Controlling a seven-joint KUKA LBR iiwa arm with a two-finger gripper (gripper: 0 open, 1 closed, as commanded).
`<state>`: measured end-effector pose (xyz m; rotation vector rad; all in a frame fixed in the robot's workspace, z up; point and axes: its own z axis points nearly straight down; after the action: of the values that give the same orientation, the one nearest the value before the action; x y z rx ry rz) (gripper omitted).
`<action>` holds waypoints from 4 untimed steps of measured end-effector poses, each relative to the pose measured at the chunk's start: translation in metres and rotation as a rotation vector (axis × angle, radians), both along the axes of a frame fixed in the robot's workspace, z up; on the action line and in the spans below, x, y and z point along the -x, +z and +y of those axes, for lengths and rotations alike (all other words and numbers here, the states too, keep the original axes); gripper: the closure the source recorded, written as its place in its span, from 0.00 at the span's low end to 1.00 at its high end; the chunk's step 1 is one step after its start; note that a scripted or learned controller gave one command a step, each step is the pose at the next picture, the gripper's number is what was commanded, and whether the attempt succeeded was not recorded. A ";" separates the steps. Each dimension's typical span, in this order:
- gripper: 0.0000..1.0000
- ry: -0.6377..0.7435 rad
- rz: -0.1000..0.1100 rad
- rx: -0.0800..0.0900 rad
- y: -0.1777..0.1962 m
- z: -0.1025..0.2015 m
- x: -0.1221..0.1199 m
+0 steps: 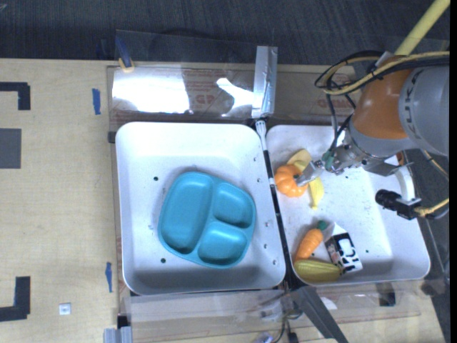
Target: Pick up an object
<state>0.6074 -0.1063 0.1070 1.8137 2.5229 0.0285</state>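
Note:
My gripper (312,172) is low in the right bin (385,224), at its upper left part. It sits right beside a small orange pumpkin-shaped toy (287,181) and over a yellow banana-like piece (315,192) whose ends show above and below it. Whether it grips the yellow piece is hidden by the wrist. Lower in the same bin lie an orange carrot (308,243), a black-and-white block (343,251) and a yellow-green oblong toy (317,269).
The left bin (136,156) holds a blue divided plate (206,218). The ridge between the bins (271,191) runs just left of the orange toy. Cables (343,73) and a black fitting (389,200) hang off the arm at the right.

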 end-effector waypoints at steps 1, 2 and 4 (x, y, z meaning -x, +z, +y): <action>0.00 0.039 -0.004 0.004 0.000 0.000 0.000; 0.00 -0.091 0.000 -0.002 0.000 0.003 0.004; 0.00 -0.006 0.031 0.000 0.050 -0.074 0.045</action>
<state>0.5628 -0.1803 0.1574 1.8358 2.5385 0.0006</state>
